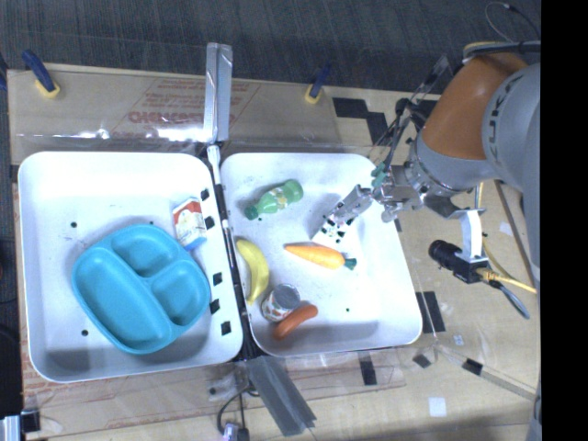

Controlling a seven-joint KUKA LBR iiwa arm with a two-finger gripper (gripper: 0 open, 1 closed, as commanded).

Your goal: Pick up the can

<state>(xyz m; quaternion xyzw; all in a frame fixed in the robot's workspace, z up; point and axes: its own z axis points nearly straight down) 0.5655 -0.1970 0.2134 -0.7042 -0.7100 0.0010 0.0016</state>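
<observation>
Metal can [279, 299], label unreadable, beside sausage [296, 319]

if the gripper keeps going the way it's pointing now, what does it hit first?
It points down-left across the right bin. From the gripper, the carrot lies first in that line, just below the tips; the can sits further along. Height above them is unclear.

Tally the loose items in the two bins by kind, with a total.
Food-shaped items: 3 (banana, carrot, sausage)
Drink containers: 2 (can, green bottle)
Cartons: 1 (small carton)
Dishes: 1 (blue divided plate)
Total: 7
</observation>
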